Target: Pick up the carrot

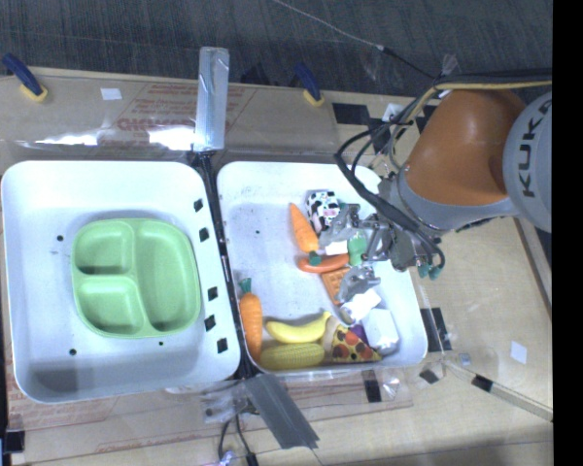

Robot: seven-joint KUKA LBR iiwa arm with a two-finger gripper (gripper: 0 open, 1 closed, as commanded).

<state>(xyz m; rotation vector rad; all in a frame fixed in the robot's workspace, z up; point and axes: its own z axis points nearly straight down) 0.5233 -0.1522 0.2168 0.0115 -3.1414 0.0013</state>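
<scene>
Item 1, carrots. You have more than one orange carrot in the right bin (pixel 235 260). One carrot (pixel 302 226) lies near the bin's centre, tilted, its lower end just beside the end effector (pixel 355 250). A second carrot (pixel 250 322) lies along the bin's left wall, green top uppermost. A third orange piece (pixel 323 264) lies crosswise under the end effector, partly covered; you cannot make out its full shape.

Item 2, end effector. It sits low over the middle of the right bin, among the toys. Its fingers are lost in clutter and cabling, so you cannot tell how far open it is, nor whether it has hold of anything.

Item 3, other contents of the right bin. A banana (pixel 297 330) and a corn cob (pixel 291 355) lie at the near wall, right of the second carrot. A pizza slice (pixel 350 343), a purple piece (pixel 360 336) and a white block (pixel 379 326) crowd the near right corner, overlapping. A black-and-white spotted toy (pixel 321 205) sits at the far side, partly hidden by the wrist.

Item 4, left bin (pixel 29 260). It holds a green divided plate (pixel 136 277).

Item 5, arm. The orange band (pixel 462 153) is cut off at the right. You can read "KUK" (pixel 534 158) on the grey link; the rest is cut off.

Item 6, counter (pixel 505 289). Faint red print on the far cardboard (pixel 155 105) is illegible.
</scene>
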